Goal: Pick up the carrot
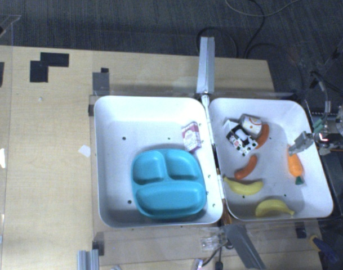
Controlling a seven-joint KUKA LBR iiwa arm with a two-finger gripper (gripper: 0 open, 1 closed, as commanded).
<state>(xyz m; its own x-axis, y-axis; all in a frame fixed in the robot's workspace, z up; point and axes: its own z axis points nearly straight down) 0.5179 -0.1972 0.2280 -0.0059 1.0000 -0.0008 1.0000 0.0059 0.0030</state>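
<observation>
Lighting even, diffuse, from overhead. White bins (pixel 160 108) bright, near overexposed on the floors; soft shadows along the inner walls. Blue tray (pixel 168 181) casts a faint shadow to its lower left. Small glare patch on the bench (pixel 41 151) at the left edge. Dark floor (pixel 132 10) above underexposed. Overall soft focus, low resolution; small items grainy.

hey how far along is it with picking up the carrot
Done: the claw has reached into the right bin, at its far right side. In hand: it sits just above the carrot, close to its upper end. Left: the carrot lies on the bin floor, so the grasp and the lift are both not yet done. I can't tell whether the claw is touching it.
</observation>
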